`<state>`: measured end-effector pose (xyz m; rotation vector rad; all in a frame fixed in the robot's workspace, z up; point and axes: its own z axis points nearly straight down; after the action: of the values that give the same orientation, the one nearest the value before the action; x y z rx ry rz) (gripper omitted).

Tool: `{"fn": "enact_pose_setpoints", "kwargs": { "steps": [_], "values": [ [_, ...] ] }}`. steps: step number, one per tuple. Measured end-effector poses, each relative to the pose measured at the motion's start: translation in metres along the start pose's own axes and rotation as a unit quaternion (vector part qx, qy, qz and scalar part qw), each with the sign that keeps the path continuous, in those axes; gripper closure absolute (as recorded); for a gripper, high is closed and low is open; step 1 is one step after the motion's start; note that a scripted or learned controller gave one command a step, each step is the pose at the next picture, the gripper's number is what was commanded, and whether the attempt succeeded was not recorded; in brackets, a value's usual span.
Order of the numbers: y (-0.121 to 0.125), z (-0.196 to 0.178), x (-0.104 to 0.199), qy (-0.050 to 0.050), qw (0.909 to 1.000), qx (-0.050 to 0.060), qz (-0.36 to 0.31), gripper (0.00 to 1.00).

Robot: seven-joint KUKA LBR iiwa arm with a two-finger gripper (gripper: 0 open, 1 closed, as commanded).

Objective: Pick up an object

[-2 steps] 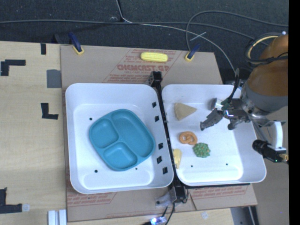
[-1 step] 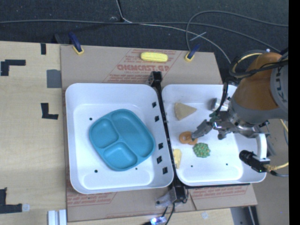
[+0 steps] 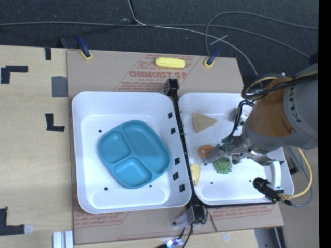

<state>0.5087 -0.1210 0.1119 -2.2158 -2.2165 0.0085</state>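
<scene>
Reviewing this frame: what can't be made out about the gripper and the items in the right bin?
- Gripper: small and blurred over the green item; contact cannot be told.
- Orange item: partly covered by the gripper; too blurred to name.
- Yellow item: at the right bin edge, too small to identify.
- Arm: cut off by the frame edge.

A pale wooden bench [image 3: 31,154] fills the left and lower part of the scene, marked with several short black tape strips [image 3: 51,123]. On it lies a flat brown cardboard sheet with red printed lettering [image 3: 150,76], held at its far edge by 2 blue-and-yellow clamps [image 3: 84,49]. Beyond the bench, a dark grey carpeted floor [image 3: 67,9] stretches across the top, crossed by thin loose cables [image 3: 155,26]. The light is even and soft, with faint shadows
</scene>
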Motion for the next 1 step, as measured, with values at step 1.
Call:
{"fn": "enact_pose_setpoints", "kwargs": {
  "steps": [1],
  "values": [
    [0.0002, 0.0282, 0.0002, -0.001, 1.0000, -0.004, 0.000, 0.00]
  ]
}}
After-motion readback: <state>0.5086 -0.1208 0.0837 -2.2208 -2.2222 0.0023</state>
